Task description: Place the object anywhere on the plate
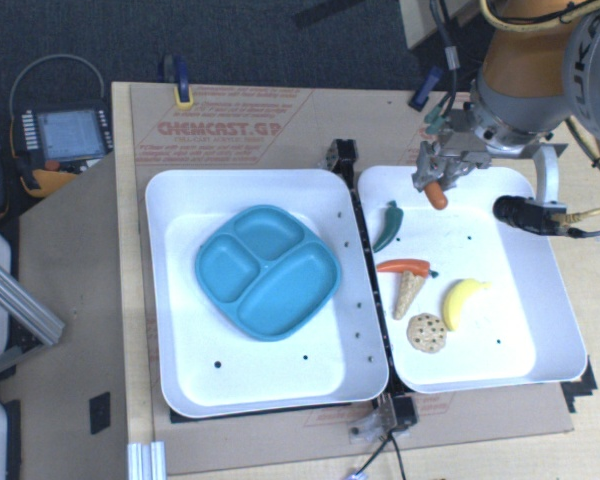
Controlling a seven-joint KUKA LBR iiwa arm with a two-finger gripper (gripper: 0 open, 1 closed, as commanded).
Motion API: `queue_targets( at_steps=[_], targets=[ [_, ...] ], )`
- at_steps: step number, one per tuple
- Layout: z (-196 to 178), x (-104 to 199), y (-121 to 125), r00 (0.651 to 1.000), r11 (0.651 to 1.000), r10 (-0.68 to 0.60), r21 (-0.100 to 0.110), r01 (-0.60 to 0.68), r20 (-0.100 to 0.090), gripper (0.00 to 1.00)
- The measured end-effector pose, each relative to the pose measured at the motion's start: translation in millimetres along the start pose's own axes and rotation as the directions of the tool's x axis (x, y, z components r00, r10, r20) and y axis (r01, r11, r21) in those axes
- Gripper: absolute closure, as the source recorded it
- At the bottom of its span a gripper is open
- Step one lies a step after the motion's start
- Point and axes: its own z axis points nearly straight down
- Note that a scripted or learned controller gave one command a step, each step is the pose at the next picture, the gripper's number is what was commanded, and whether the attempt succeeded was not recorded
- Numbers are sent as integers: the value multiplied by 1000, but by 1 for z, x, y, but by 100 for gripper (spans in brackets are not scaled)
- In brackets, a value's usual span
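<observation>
A blue plate (268, 270) with three compartments lies in the left bin (180, 368). My gripper (435, 183) hangs over the back left part of the right bin (540, 358), shut on a small orange sausage-like piece (437, 196) that sticks out below its fingers. The gripper is well to the right of the plate, past the divide between the bins.
In the right bin lie a green pepper (388, 225), a red chili (404, 266), a tan cone (407, 294), a yellow banana-like piece (462, 301) and a round cookie (426, 333). A black clamp (341, 154) sits at the bins' back junction.
</observation>
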Motion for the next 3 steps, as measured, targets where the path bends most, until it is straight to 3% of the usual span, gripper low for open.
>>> queue_targets(
  at_steps=[3],
  targets=[
    [25, 173, -27, 1000, 1000, 0, -2, 0, 1, 100]
  ],
)
